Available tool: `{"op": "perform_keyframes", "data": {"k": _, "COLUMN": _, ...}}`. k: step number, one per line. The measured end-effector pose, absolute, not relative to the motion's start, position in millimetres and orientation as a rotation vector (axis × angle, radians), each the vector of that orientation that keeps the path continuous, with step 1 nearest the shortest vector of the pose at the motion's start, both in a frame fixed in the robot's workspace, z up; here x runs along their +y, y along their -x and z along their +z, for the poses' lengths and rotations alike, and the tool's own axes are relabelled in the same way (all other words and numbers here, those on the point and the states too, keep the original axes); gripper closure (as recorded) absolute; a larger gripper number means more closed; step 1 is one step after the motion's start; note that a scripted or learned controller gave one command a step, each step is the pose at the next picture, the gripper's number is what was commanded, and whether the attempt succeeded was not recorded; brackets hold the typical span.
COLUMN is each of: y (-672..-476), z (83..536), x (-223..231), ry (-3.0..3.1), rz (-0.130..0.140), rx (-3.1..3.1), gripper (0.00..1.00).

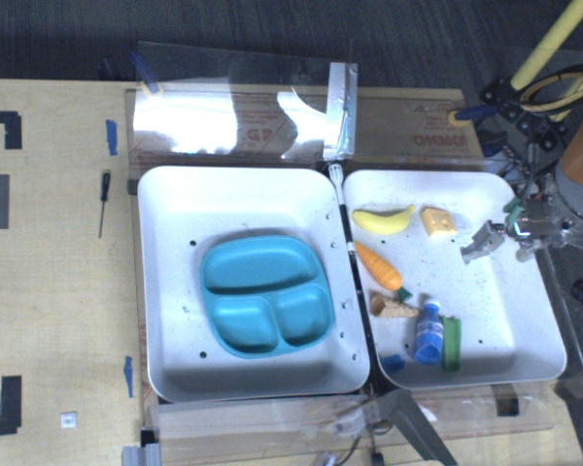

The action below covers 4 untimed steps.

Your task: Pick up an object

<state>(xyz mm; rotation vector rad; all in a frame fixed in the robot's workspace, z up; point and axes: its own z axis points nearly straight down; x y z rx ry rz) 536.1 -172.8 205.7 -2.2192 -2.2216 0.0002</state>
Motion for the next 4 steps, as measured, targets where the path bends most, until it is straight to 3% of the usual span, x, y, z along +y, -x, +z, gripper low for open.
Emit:
{"op": "perform_keyframes", "data": {"k": 1, "y": -490.1, "z": 137.6, "x": -132.3, "ry": 2.25, "rz": 0.004, "rx": -2.187, "gripper": 0.0}}
{"op": "perform_keyframes", "data": {"k": 2, "y": -480.8, "z": 87.6, "x": -108.1, "ry": 1.943, "rz": -0.004, "rx": -2.475, "gripper": 0.0}}
{"op": "perform_keyframes", "data": {"k": 3, "y": -483.1, "z": 98.8, "x": -108.2, "ry": 1.949, "rz": -0.01, "rx": -2.478, "gripper": 1.0}}
{"op": "perform_keyframes", "data": {"k": 4, "y": -498.5, "z": 91.6, "x": -107.3, "ry": 1.969, "rz": -0.001, "rx": -2.449, "gripper": 1.0}}
